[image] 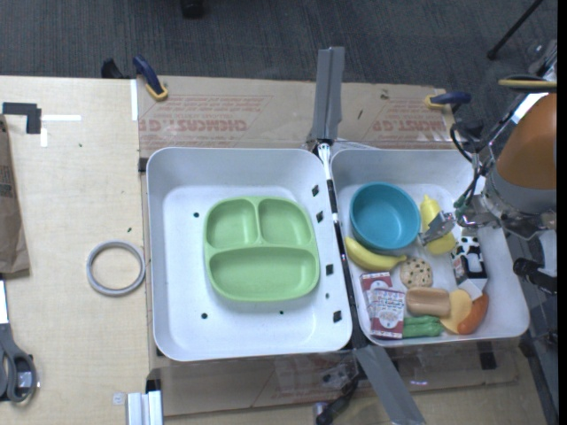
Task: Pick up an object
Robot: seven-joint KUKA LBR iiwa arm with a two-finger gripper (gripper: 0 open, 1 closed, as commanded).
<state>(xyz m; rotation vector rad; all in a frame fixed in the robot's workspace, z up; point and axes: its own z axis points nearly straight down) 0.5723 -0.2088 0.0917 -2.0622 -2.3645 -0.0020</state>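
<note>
The right bin point(516, 326) holds a blue bowl point(384, 217), a banana point(372, 255), a round cookie point(415, 274), a red and white carton point(384, 304), a hot dog bun point(428, 301), a green piece point(421, 327), an orange and yellow piece point(468, 312), a black and white cow-patterned item point(469, 259) and a small yellow toy point(430, 209). My gripper point(438, 228) hangs low in this bin, just right of the bowl and beside the yellow toy. The arm above it hides part of the bin's right side.
A green divided plate point(261, 248) lies in the left bin point(168, 264). On the bench to the left are a grey tape ring point(116, 266), scissors point(13, 374) and a brown paper bag point(11, 211). Blue clamps point(151, 78) grip the cardboard at the back.
</note>
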